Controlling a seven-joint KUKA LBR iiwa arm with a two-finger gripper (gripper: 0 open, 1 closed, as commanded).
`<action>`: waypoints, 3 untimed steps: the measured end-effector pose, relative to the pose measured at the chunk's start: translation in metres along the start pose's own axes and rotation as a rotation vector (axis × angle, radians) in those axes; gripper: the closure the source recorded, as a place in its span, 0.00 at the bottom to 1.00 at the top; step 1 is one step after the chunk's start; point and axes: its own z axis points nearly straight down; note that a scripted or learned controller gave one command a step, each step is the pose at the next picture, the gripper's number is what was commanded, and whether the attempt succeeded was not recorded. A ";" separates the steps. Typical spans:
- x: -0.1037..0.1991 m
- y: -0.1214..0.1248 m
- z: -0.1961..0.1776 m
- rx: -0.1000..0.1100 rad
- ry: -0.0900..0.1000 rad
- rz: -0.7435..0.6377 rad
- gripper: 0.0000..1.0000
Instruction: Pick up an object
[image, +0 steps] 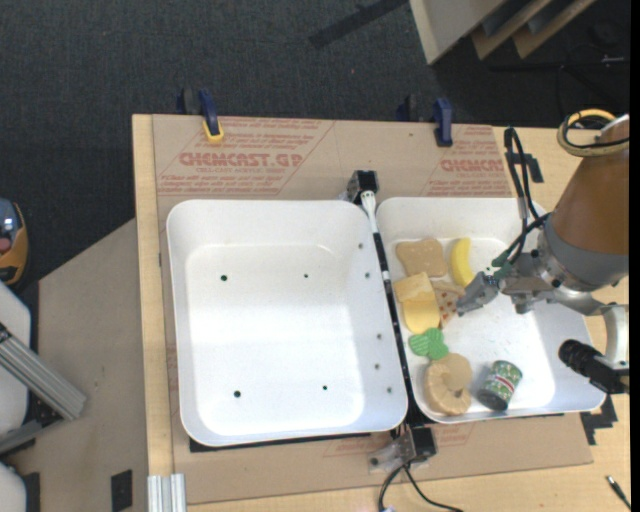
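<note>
The right bin holds several toy foods. A tan toast slice and a yellow banana lie at its far left. Below them sit a yellow cheese wedge and a green piece. A beige bagel and a small green-labelled can rest near the front wall. My gripper reaches in from the right, low over the bin, just right of the cheese wedge and below the banana. A small brown item lies by its tip. I see nothing lifted by it.
The left bin stands beside the right one, with a black divider rail between them. Cables run along the arm's wrist. Blue clamps hold the brown board at the back.
</note>
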 end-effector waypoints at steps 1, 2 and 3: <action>0.001 0.060 0.114 -0.006 0.000 -0.003 0.00; 0.000 0.059 0.099 -0.009 -0.002 0.001 1.00; 0.068 0.110 0.006 -0.013 0.000 -0.008 1.00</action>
